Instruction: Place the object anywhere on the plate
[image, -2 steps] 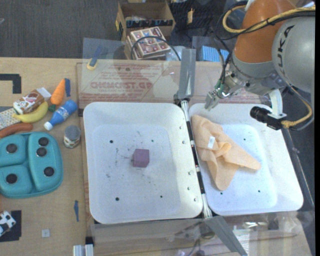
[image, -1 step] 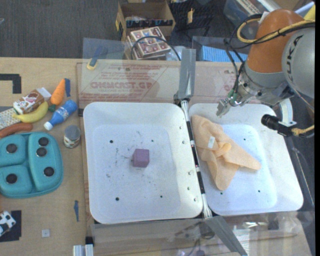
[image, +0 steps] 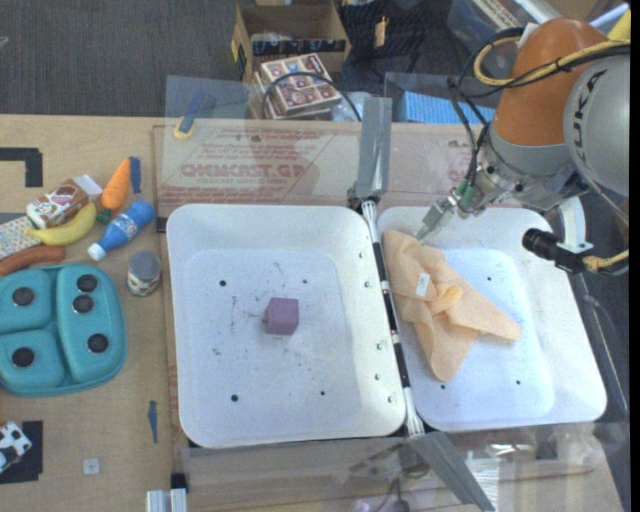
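Note:
A small purple cube (image: 281, 316) lies near the middle of the left bin (image: 200, 240). A crumpled tan cloth (image: 445, 305) is spread over the left half of the right bin (image: 540, 390). My gripper (image: 432, 220) hangs over the far left part of the right bin, just beyond the cloth's far end, pointing down and left. It is well to the right of the cube. A teal divided plate (image: 55, 330) rests on the bench, left of both bins.
Toy food lies at the far left: a banana (image: 62, 230), a carrot (image: 118, 183), a blue bottle (image: 122, 228) and a small can (image: 144, 272). Cardboard boxes (image: 292, 60) stand beyond the bench. A metal divider (image: 385, 300) runs between the bins.

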